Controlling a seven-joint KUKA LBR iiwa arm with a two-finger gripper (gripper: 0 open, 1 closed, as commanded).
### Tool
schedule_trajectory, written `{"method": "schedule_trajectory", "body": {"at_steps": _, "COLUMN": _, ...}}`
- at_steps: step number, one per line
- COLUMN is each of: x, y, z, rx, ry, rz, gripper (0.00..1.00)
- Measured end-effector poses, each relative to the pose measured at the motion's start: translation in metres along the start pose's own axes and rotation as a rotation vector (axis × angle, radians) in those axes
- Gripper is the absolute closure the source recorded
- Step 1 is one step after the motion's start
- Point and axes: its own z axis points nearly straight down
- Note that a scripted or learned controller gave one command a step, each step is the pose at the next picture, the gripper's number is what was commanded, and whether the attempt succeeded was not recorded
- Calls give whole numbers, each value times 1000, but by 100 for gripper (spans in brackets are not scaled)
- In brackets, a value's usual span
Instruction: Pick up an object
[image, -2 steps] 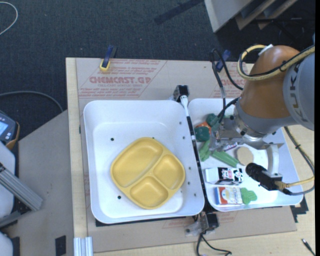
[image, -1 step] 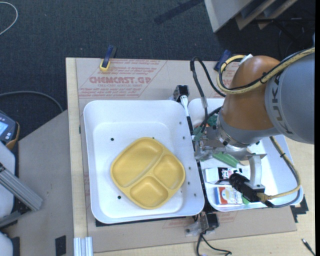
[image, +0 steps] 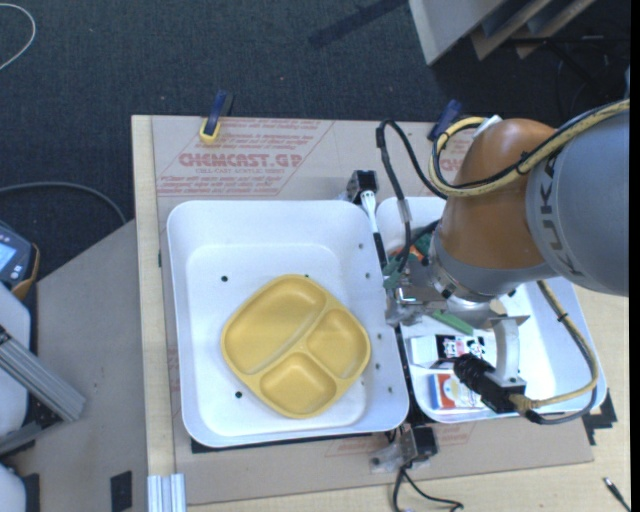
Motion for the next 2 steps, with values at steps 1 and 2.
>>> {"method": "schedule_trajectory", "body": {"at_steps": 1, "x": 4, "y": 12, "z": -3, "rx": -7, "ry": -1, "rz": 0, "gripper": 100}}
{"method": "schedule_trajectory", "body": {"at_steps": 2, "x": -4, "y": 1, "z": -18, "rx": -8, "ry": -1, "rz": 2, "gripper": 100}}
